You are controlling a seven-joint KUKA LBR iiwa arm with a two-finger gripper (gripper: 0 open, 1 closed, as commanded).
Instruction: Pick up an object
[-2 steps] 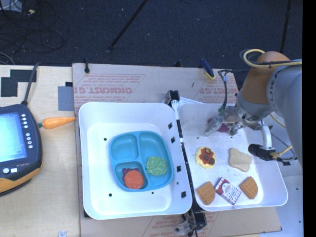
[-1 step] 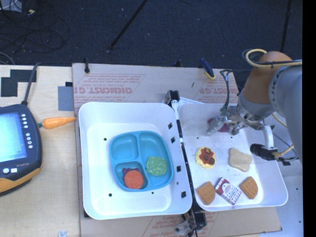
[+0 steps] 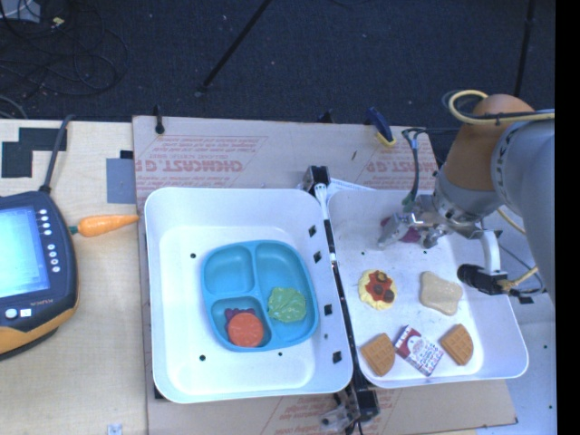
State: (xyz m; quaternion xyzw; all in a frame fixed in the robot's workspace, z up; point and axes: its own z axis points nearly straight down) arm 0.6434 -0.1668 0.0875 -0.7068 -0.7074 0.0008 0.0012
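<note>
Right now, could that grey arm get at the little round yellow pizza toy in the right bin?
Probably yes. The gripper hangs just above and right of the round yellow pizza toy, which lies alone on bare bin floor, nothing between them.

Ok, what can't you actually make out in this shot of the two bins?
- Gripper, camera view: small and blurred, so any grasp is undecidable; something dark reddish beneath it is unidentifiable.
- Red and white packet: print too small to read.
- Handheld screen: cut off by the left edge.
- Right bin: far-right part hidden behind the arm.
</note>
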